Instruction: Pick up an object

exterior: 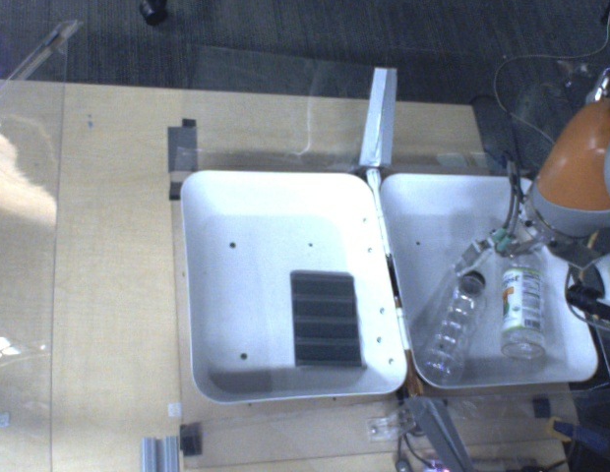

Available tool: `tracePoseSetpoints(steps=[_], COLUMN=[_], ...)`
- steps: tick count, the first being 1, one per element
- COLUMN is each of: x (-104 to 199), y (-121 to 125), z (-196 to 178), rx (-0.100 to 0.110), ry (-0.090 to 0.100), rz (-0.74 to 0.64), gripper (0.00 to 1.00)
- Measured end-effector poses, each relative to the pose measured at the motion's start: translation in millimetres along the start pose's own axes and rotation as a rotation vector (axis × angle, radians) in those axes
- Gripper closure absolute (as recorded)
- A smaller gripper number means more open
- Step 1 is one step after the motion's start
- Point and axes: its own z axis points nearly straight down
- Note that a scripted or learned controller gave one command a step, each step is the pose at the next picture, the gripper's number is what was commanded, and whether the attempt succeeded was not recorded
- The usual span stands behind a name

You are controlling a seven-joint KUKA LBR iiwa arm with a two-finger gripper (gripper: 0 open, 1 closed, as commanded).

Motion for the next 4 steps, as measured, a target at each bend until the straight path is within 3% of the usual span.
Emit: tracePoseSetpoints(steps=[1, 2, 3, 4], x=[-16.5, -17.0, -15.8, -32.0], y=[-32.7, -30.0, -29.3, -10.0], z=[34.2, 21.7, 21.9, 35.2], rx=[-0.011, -0.017, -0.017, -0.005], ry=[-0.002, -0.007, -0.005, 0.0], rz=[-0.095, -0.095, -0.097, -0.132], gripper=[0.0, 1.0, 0.0, 0.0])
